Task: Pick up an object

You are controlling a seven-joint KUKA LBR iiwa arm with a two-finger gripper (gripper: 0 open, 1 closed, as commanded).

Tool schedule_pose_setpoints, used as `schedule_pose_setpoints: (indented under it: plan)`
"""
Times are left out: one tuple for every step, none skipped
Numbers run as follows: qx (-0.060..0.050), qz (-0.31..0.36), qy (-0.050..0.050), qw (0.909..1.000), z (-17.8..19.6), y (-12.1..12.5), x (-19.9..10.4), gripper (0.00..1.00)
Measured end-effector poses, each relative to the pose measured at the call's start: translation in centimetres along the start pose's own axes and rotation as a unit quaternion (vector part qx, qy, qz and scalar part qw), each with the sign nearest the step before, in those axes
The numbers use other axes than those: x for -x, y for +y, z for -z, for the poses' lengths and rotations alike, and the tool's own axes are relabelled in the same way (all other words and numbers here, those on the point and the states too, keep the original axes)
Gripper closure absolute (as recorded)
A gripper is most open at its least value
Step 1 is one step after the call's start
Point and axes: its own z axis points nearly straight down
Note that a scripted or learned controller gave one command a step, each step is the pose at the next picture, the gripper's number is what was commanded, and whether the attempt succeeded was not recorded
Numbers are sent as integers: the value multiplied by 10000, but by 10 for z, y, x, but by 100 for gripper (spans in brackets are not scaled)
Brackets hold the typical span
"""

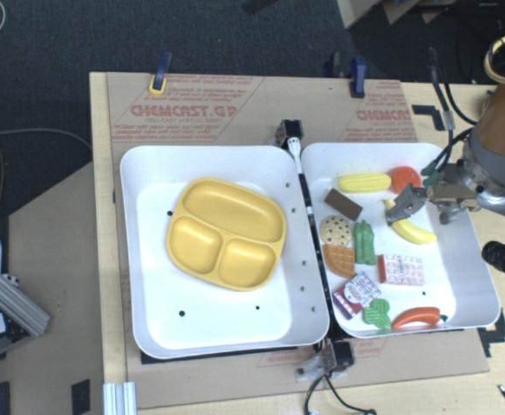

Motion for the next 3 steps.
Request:
schedule_pose_setpoints:
  plan:
    - [61, 16, -10, 10000, 6, 2, 0, 0]
    - [16, 12, 2, 10000, -58, 5, -2, 0]
    - [26, 14, 1, 10000, -109, 14, -5, 0]
